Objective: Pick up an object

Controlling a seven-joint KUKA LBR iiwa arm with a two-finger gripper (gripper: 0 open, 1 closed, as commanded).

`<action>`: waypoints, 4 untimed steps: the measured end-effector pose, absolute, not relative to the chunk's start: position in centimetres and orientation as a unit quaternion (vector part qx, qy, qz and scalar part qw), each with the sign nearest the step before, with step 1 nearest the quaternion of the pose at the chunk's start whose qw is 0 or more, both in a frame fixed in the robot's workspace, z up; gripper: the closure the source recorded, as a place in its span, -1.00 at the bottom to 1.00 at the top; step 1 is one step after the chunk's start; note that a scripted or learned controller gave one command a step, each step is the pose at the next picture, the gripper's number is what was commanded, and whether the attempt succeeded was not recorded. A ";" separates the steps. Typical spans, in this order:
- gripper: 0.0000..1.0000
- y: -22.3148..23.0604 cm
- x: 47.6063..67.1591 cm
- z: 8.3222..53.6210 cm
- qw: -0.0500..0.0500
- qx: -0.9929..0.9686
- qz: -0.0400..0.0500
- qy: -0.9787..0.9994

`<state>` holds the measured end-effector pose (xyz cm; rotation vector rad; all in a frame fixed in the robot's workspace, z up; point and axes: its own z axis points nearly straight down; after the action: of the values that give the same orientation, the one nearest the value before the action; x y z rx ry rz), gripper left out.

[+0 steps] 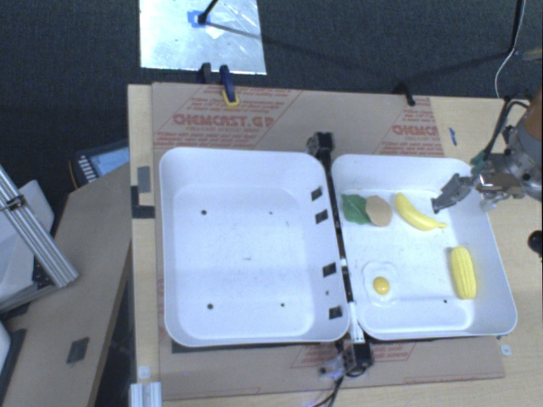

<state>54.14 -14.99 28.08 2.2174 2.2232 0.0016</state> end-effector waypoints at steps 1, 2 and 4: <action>-1.00 -15.4 48.6 54.6 0.010 0.706 0.006 0.709; -1.00 -7.4 49.5 47.6 -0.001 0.703 0.000 0.712; -1.00 -4.6 53.2 46.5 0.008 0.706 0.007 0.708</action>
<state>53.24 -4.55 46.50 2.2054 2.2140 0.0212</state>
